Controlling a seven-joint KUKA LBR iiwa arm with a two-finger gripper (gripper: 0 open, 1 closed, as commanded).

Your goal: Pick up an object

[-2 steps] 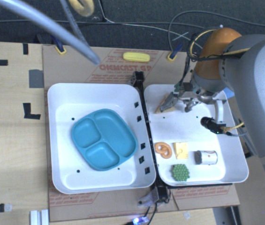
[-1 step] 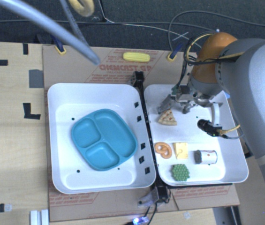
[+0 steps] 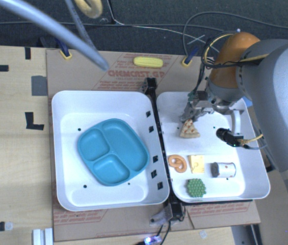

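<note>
The gripper (image 3: 193, 112) is being held low in the right bin (image 3: 256, 188), toward its far edge, right over the pizza slice (image 3: 188, 130); whether it is released or clenched cannot be told. A miss is being risked: the flat slice could be nudged toward the pretzel (image 3: 176, 162) and cheese block (image 3: 196, 164) rather than lifted.

Claw (image 3: 190, 114) low in right white bin (image 3: 251, 188), at the triangular pizza-slice toy (image 3: 188, 130). Pretzel (image 3: 176, 162), yellow block (image 3: 196, 164), green ball (image 3: 195, 188) nearer front. Blue compartment tray (image 3: 113, 151) in left bin (image 3: 67, 188).
</note>
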